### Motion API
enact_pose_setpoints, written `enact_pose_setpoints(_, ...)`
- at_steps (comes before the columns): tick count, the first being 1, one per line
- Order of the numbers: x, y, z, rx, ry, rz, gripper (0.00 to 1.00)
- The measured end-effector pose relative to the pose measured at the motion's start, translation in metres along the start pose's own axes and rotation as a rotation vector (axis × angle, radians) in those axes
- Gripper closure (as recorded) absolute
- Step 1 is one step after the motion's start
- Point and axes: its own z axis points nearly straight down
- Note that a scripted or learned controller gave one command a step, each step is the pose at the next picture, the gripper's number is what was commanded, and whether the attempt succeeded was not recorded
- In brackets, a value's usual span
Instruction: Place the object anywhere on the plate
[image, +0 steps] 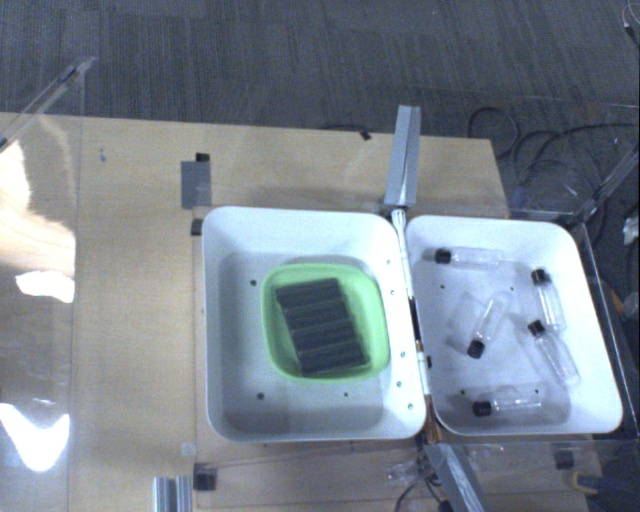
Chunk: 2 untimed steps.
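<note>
How far the gripper is open cannot be told. The task's thing, a dark grey ridged rectangular block (320, 326), is lying flat on a lime-green square plastic plate (272, 330), slightly askew and inside the rim. The plate is sitting in the middle of the left shallow white bin (215, 330). The right shallow white bin (590, 340) is touching it along one edge and holding five clear plastic vials with black caps (487, 322), scattered apart. Both bins are resting on a pale wooden bench (130, 330).
</note>
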Motion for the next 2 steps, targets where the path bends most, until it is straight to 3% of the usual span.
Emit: enact_pose_setpoints(2,-0.0015,0.0010,0.0003,0.001,0.001,0.245,0.00)
